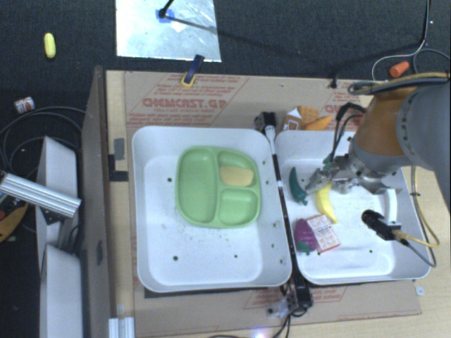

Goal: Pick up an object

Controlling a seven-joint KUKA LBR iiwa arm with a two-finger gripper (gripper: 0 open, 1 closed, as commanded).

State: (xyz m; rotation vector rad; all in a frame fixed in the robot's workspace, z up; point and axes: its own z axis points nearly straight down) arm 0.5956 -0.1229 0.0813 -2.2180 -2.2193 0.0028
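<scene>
My gripper hangs low over the right bin, at its middle, just above the top end of a yellow banana. A dark green curved piece lies to the left of the gripper by the bin's left wall. Nearer the front lie a purple item and a small red and white packet, side by side. The arm's body covers the back right part of this bin.
The left bin holds a green divided plate with a yellow item in its upper right section. A white bar lies at the right bin's right side. An orange thing sits behind the bins on the cardboard.
</scene>
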